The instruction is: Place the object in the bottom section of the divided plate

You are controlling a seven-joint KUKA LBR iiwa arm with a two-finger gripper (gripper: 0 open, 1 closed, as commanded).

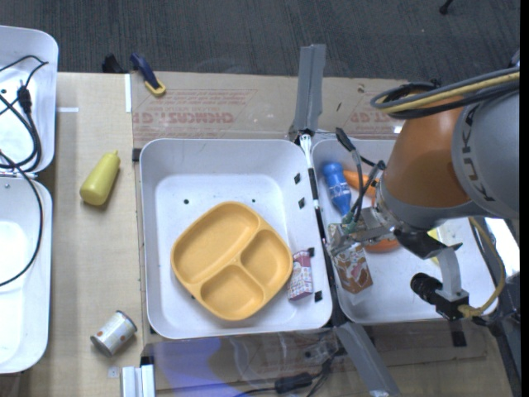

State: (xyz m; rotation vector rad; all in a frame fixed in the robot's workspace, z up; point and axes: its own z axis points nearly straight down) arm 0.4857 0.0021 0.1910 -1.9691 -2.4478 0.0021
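i see the arm (450, 151) reaching in over the right bin (397, 308), its gripper (357, 231) low at that bin's left side, just above a brown carton (354, 270); i cannot tell how the jaws stand. a blue bottle (335, 184) lies near the bin's upper left. in the left bin (161, 222) the yellow divided plate (231, 259) sits tilted, with a small red packet (301, 276) touching its right edge. on the bench (91, 263) a yellow mustard bottle (100, 179) and a small can (113, 332) lie left of the bins.
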